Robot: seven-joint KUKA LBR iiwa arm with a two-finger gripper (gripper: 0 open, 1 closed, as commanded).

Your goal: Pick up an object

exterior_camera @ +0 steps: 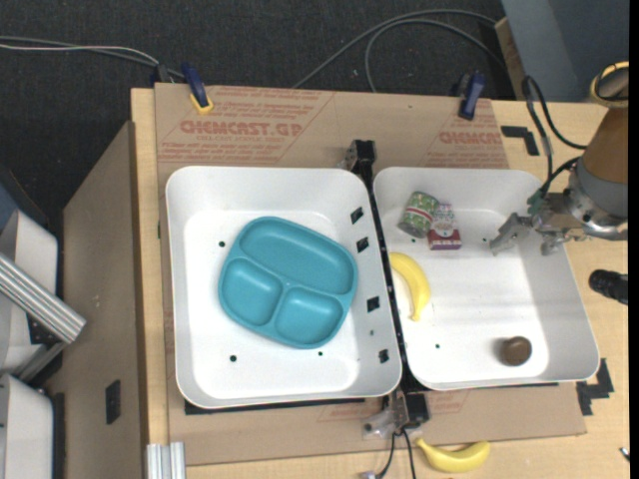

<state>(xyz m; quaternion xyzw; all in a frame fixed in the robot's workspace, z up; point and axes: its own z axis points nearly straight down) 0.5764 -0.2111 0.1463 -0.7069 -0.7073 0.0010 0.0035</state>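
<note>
Two shallow white bins sit side by side on the cardboard-covered worktop (329, 118). The arm (609, 158) comes in from the right, its tan and grey wrist above the right bin's (559, 297) far right rim, and the gripper (517, 230) reaches leftward over that bin's upper right part. Whether the jaws are apart or together cannot be told from this angle; nothing is seen between them.

Both bins are smooth, glossy plastic with rounded corners. The left bin (190, 297) holds a teal divided plate (288, 281), a matte, rounded tray with three compartments, lying flat near the middle. A row of black clips runs along the seam where the bins meet.

Several small things lie in the right bin. A crumpled green and white packet (421, 211) rests in the upper left part, touching a small red and white box (444, 236) just beside it; both are left of the gripper and apart from it. A curved yellow banana (411, 283) lies along the bin's left wall. A small round brown object (515, 350), dull in finish, sits near the lower right corner, well apart from the rest.

A second banana (457, 455) lies outside the bins at the worktop's front edge.
</note>
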